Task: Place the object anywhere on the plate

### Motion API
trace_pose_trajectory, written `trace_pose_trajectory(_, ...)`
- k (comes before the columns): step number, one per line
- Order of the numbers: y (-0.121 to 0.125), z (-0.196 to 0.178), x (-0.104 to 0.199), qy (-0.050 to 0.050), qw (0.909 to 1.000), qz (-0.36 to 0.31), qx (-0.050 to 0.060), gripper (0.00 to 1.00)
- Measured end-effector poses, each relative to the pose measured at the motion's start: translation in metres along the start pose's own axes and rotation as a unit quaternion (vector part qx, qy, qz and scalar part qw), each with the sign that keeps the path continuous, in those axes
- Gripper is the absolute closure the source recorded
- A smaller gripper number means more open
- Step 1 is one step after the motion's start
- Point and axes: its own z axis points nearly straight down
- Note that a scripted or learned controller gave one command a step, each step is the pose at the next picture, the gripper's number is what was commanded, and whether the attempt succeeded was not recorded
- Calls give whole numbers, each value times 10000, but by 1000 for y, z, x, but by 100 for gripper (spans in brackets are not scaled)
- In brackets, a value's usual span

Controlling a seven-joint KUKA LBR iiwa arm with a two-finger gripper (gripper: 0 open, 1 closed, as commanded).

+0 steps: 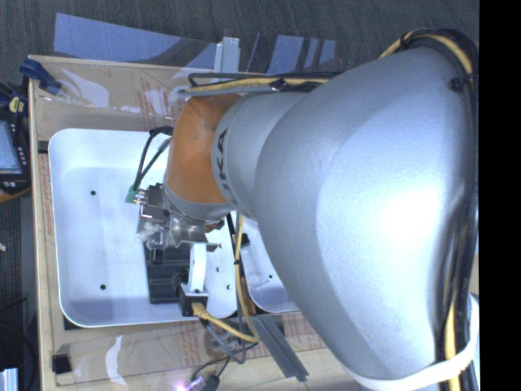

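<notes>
We are making out a white rounded rim point(262, 296) showing beneath the arm point(350, 186), just right of the left bin point(89, 218). We are failing to tell whether it is the plate's edge or another bin's corner; the arm is covering the rest.

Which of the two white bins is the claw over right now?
The bin on the view's left: the claw hangs above its right part. The other bin lies mostly under the arm.
</notes>
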Motion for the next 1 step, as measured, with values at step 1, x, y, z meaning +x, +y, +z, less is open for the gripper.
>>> trace_pose_trajectory(1,-6,65,-15,-8,9841,1774,20,100)
